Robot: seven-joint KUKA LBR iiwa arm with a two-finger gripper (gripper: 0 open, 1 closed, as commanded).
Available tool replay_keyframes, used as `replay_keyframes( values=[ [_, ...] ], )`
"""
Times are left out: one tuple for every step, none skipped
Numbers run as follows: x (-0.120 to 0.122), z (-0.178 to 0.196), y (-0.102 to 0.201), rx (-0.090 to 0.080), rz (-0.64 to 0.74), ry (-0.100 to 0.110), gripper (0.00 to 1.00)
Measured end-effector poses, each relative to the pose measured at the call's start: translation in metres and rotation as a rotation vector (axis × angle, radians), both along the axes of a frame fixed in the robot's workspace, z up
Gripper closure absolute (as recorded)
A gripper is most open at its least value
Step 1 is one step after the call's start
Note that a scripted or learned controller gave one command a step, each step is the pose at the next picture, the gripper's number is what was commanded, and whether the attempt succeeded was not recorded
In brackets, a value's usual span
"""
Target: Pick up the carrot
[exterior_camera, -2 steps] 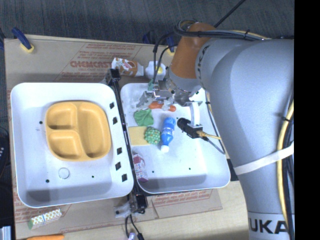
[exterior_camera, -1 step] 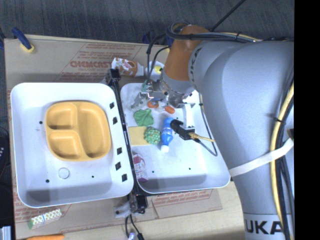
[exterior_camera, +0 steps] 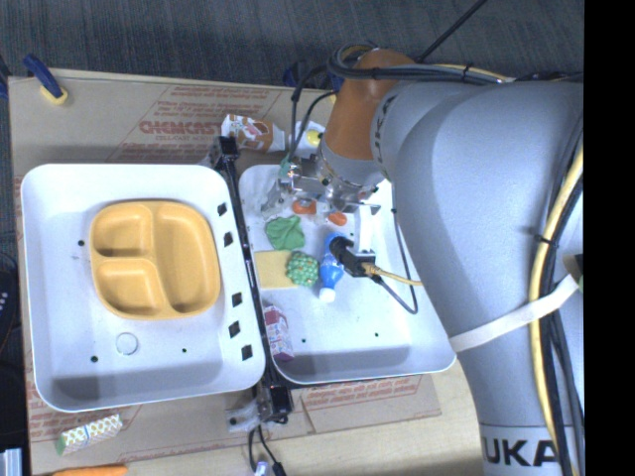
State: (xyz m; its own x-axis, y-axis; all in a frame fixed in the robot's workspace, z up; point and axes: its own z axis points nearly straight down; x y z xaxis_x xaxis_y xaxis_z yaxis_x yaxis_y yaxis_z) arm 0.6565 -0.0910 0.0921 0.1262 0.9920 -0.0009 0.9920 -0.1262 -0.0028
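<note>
The arm [exterior_camera: 466, 186] reaches over the right bin [exterior_camera: 397, 350], and its gripper [exterior_camera: 316, 194] is down at the bin's far end. The carrot [exterior_camera: 305, 206] appears as a small orange bit right at the fingertips, touching or just under them; whether it's actually clamped, I cannot tell. At about seven o'clock from the gripper lies a green leafy piece [exterior_camera: 285, 232], and at six o'clock a green knobbly item [exterior_camera: 302, 267] beside a blue bottle [exterior_camera: 330, 269]. The left bin [exterior_camera: 40, 266] holds a yellow divided tray [exterior_camera: 154, 258].
</note>
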Motion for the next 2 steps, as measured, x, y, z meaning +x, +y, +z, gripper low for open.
replay_keyframes(
  values=[
    [0.000,0.010,0.000,0.001,0.004,0.002,1.00],
    [0.000,0.152,-0.021,0.000,0.048,-0.001,1.00]
  ],
)
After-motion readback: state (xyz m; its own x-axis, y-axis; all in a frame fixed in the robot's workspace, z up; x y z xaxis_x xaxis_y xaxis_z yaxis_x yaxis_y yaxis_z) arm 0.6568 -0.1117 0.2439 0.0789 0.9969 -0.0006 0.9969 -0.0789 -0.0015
